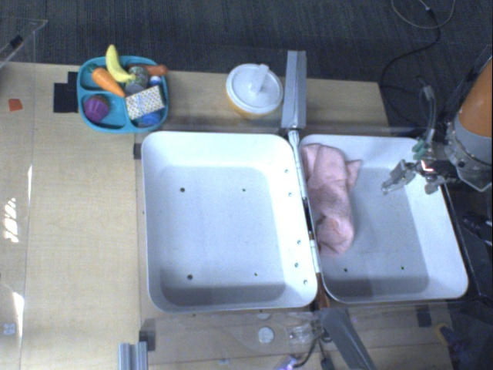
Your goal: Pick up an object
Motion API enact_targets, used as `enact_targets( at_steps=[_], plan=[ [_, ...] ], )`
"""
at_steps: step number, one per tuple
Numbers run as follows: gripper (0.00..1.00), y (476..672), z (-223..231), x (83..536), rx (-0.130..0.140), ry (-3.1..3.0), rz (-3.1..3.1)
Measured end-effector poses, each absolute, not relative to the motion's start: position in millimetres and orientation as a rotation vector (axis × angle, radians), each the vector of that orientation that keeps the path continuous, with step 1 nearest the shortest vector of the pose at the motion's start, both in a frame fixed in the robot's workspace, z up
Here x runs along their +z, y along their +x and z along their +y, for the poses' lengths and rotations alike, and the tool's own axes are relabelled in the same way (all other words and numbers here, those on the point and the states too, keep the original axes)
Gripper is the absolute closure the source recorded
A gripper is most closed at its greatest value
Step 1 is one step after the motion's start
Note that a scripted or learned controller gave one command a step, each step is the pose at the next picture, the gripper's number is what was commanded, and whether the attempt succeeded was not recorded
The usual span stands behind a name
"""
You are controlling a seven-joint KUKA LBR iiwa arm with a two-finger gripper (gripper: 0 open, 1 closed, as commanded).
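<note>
A crumpled pink cloth (330, 199) lies in the right bin (400, 280), along its left wall, stretching from the far corner to about mid-depth. My gripper (412, 179) hangs over the right bin's far right part, well to the right of the cloth and apart from it. Its two fingers (396, 176) stand spread, open, with nothing between them. The orange band of the arm (477, 106) shows at the right edge.
The left bin (223, 222) sits beside the right one, with a metal bar (293, 91) behind their shared edge. A blue tray of toy food (123, 92) and a white lidded cup (254, 89) stand on the bench behind the bins.
</note>
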State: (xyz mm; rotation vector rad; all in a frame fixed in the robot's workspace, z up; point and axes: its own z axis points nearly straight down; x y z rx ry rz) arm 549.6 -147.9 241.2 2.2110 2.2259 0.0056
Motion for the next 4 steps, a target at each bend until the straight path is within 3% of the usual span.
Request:
enact_targets(
  at_steps=[1,2,3,4],
  plan=[
    [0.0,539.3,-145.7,269.7,0.007,2.03,2.387],
    [0.0,541.8,-184.7,368.5,0.005,1.607,2.682],
    [0.0,559.5,-121.7,284.9,0.005,1.564,2.716],
    [0.0,606.6,-84.4,206.6,0.005,1.428,2.792]
  ],
)
